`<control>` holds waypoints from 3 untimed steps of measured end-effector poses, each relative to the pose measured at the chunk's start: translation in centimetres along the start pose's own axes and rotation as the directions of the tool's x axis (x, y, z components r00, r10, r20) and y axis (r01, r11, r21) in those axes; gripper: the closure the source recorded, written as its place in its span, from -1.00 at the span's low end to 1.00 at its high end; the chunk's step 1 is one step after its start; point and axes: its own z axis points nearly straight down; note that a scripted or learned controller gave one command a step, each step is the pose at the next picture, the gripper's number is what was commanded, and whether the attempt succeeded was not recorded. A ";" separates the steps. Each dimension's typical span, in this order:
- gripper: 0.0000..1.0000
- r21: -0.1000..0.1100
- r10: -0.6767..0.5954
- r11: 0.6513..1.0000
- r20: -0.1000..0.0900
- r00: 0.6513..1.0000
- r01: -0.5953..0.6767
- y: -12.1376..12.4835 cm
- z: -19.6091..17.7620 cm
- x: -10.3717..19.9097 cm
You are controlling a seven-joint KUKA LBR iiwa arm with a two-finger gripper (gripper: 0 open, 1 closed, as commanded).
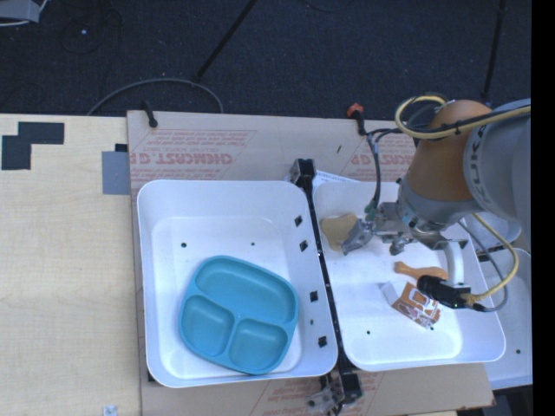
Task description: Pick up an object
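Gripper (375, 237) is hovering in the right bin (486, 347), fingers spread wide and holding nothing, just right of the tan object (337, 228).

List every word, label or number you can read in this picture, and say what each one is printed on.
Red print on the cardboard sheet under the bins, above the left bin: upside down and blurred; it cannot be read with certainty.
Red print on the cardboard's front edge: too small to read.
Small packet in the right bin: orange and white markings, no legible text.
Blue divided plate: no text.
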 end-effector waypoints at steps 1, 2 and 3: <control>-1.00 -0.004 0.002 1.000 0.001 1.000 -0.002 0.0 4.7 0.1; 1.00 -0.003 0.007 1.000 0.000 1.000 -0.007 0.0 3.5 -0.1; 1.00 -0.010 0.000 1.000 0.002 1.000 0.000 0.8 -1.1 -0.2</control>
